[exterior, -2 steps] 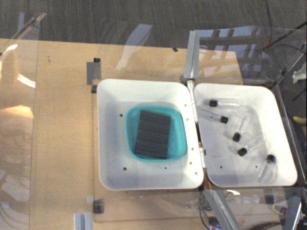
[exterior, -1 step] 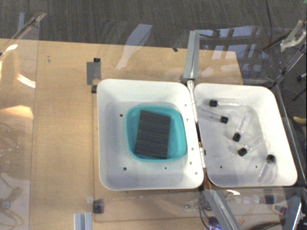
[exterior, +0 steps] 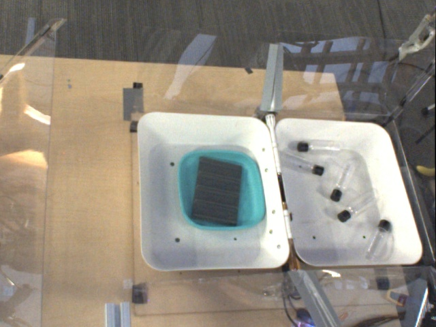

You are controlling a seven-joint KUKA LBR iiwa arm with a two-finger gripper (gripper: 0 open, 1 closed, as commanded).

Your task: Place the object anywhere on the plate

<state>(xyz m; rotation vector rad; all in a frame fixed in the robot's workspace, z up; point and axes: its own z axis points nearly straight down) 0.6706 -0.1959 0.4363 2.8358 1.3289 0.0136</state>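
In the left bin (exterior: 157, 244), on a teal plate (exterior: 253, 196): a dark grey block (exterior: 216, 191), flat, ribbed, shaped like a rectangle. Lies the long way up and down the view, top end leaning a little right. Sits fully inside the smooth, rounded-square plate. In the right bin (exterior: 381, 142): clear tubes (exterior: 344, 176) with black caps, scattered about.

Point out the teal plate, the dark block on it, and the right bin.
teal plate (exterior: 253, 195), camera view, bare right rim.
dark ridged block (exterior: 217, 190), camera view, top face centre.
right bin (exterior: 371, 136), camera view, bare floor near far wall.
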